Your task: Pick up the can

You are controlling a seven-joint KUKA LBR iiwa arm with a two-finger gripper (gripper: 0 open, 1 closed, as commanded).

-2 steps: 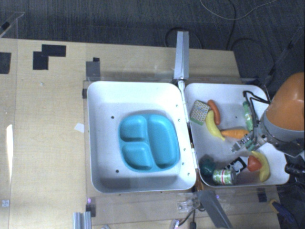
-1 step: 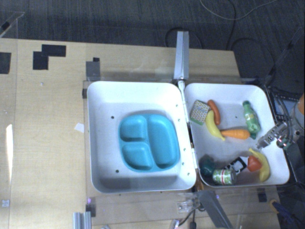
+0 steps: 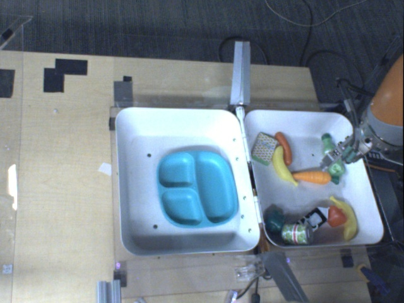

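Observation:
The can (image 3: 294,233) lies on its side at the front edge of the right bin (image 3: 372,201); it has a green label and a silver end. A dark teal round object (image 3: 274,218) touches its left side and a small black item (image 3: 313,218) sits just to its right. My gripper (image 3: 343,151) hangs over the bin's far right part, above a green object (image 3: 336,168) and the tip of a carrot (image 3: 312,177). It is well behind and to the right of the can, and apart from it.
The right bin also holds a yellow banana (image 3: 282,166), a red sausage (image 3: 284,146), a netted block (image 3: 265,147), and a red fruit (image 3: 336,216) beside a second banana (image 3: 349,225). A blue divided tray (image 3: 196,188) lies in the left bin (image 3: 136,169).

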